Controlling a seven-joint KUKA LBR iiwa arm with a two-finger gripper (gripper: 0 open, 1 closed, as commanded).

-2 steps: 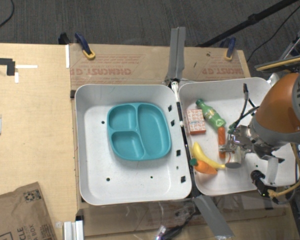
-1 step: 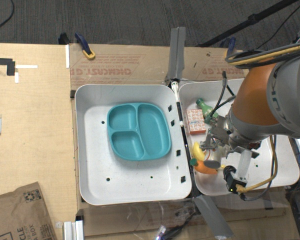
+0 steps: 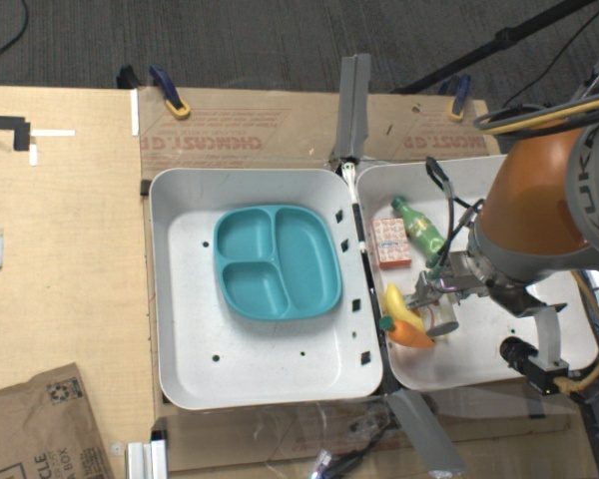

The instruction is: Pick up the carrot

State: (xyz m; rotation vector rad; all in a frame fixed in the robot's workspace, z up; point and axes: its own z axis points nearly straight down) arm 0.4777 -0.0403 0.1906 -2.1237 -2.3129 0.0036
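On the tabletop, the left shallow white bin [image 3: 170,297] holds a teal three-compartment plastic plate [image 3: 278,261], while the small orange carrot with a green top [image 3: 409,334] lies in the right shallow white bin [image 3: 479,372] near its left wall, touching the yellow banana [image 3: 401,307] at its 11 o'clock. The metal two-finger gripper [image 3: 435,305] hovers just at the carrot's 1 o'clock. Whether it is spread or pressed together I cannot tell; nothing looks lifted, so the grasp and the lift seem left to do.
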